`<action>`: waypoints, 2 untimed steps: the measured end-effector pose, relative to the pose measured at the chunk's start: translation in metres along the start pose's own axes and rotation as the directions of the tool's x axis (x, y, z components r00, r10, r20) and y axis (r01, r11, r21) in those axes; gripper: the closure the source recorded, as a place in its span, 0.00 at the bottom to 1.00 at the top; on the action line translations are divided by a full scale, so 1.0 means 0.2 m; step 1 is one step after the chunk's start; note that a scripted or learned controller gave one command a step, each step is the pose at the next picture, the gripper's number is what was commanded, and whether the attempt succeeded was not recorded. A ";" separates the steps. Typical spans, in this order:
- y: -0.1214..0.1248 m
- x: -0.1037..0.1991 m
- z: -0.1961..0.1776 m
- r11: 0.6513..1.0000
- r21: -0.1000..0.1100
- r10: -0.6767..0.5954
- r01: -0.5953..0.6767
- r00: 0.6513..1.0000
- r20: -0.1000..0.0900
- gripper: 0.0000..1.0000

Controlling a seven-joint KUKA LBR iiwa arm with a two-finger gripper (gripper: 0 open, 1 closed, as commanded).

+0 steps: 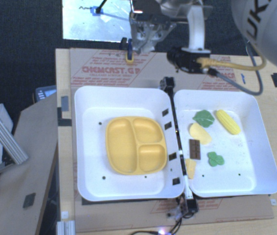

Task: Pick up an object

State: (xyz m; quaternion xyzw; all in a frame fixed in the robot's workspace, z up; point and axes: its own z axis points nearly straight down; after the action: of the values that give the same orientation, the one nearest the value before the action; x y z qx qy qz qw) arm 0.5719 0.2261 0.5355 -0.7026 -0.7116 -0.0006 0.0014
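Two shallow white bins sit side by side on the surface (65,72), which is covered with printed cardboard. The left bin (87,180) holds a yellow divided plate (134,145) with three compartments, lying flat near the bin's middle. The right bin (261,170) holds the small items. A yellow corn cob (228,121) lies in its upper part, with a green leaf piece (204,117) just to its left. Below the leaf is a pale yellow rounded piece (200,134), touching or nearly touching it. A dark brown rectangular piece (195,149) sits just below that, and a yellow wedge (191,169) lies near the divider between the bins. A small green broccoli-like piece (215,158) rests to the right of the brown piece.

The hand (143,43) hangs at the top centre of the frame, above the cardboard beyond the bins and well apart from every item. Nothing is between its fingers; whether they are spread or pressed together I cannot tell.
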 end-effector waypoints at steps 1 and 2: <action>0.03 0.03 1.11 1.000 0.011 0.012 -0.012 1.000 0.007 1.00; 0.22 -0.31 0.86 1.000 -0.008 0.018 -0.018 1.000 0.004 1.00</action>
State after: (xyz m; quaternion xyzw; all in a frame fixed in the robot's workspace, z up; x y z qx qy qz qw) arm 0.6158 0.1643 0.3634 -0.7090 -0.7052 -0.0020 -0.0030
